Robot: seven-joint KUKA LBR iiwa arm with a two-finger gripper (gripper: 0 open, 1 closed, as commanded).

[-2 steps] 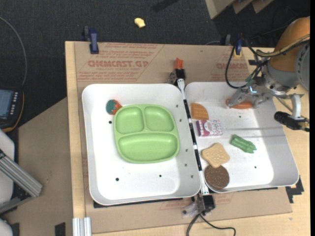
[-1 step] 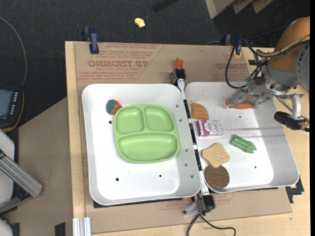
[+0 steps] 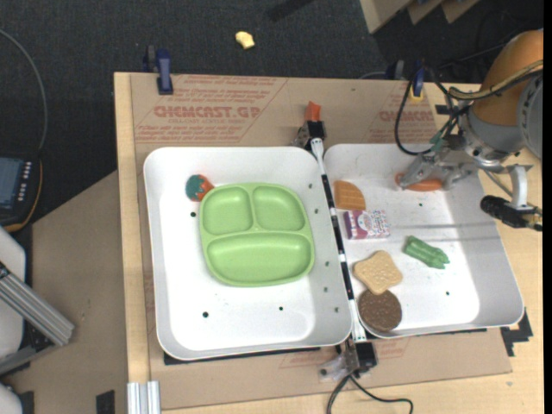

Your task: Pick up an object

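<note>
My gripper [image 3: 435, 164] hangs low over the far part of the right bin [image 3: 483, 304], coming in from the right. Directly under and to the left of it lies an orange-red piece [image 3: 417, 180]; whether it is touched or held I cannot make out. Elsewhere in that bin are an orange wedge [image 3: 349, 195], a purple packet [image 3: 367, 224], a green pod-like piece [image 3: 426, 253], a tan toast slice [image 3: 378, 271] and a round brown cookie [image 3: 380, 310].
The left bin [image 3: 172, 309] holds a green divided plate [image 3: 256, 233] and a small red and green toy [image 3: 198, 186] at its far left. A black clamp strip [image 3: 332, 231] runs between the bins. Cables [image 3: 414, 115] trail behind the right bin.
</note>
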